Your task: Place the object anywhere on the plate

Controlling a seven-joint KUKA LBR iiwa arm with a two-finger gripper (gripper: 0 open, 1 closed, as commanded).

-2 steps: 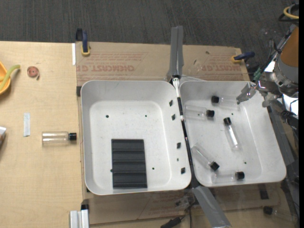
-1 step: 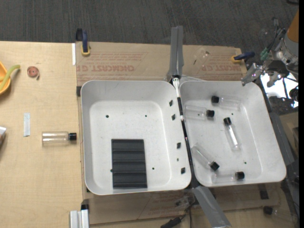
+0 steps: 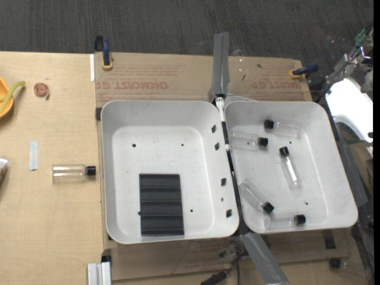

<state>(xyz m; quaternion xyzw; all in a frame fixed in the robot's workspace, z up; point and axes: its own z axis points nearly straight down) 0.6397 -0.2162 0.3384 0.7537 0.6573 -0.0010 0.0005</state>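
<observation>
Vials (image 3: 289,168) lie loose in the right bin (image 3: 339,180), dark plate (image 3: 160,205) in the left bin (image 3: 155,136); claw state unclear.

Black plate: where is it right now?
In the camera view, the black plate lies in the left bin, near its front edge; the vials are in the right bin.

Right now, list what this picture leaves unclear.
- Robot arm: cut off by the right edge, so its gripper's state cannot be told.
- Clear tubes in the right bin: see-through on white, outlines faint, exact count unsure.
- Yellow object: cut by the left edge, unidentifiable.
- Black ridged plate in the left bin: material unclear.
</observation>
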